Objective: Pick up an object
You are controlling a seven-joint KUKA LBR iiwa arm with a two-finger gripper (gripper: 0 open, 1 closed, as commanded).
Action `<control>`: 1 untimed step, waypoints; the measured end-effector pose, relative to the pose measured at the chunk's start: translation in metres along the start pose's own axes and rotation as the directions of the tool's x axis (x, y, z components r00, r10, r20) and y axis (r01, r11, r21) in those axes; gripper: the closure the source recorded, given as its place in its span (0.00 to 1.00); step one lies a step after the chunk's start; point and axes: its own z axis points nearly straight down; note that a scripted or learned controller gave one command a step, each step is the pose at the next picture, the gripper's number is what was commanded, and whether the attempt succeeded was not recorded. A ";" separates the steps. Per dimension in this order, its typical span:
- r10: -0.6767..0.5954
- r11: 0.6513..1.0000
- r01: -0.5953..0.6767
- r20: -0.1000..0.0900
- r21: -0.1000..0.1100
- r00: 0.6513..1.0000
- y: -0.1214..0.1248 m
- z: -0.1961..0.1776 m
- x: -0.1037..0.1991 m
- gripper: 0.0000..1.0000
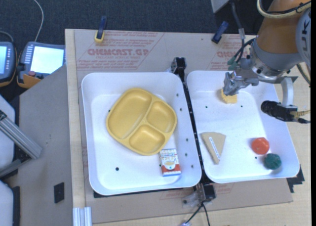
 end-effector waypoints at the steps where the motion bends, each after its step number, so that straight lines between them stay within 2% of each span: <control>1: 0.000 1.000 0.000 0.000 0.000 1.000 0.016 0.007 0.054 1.00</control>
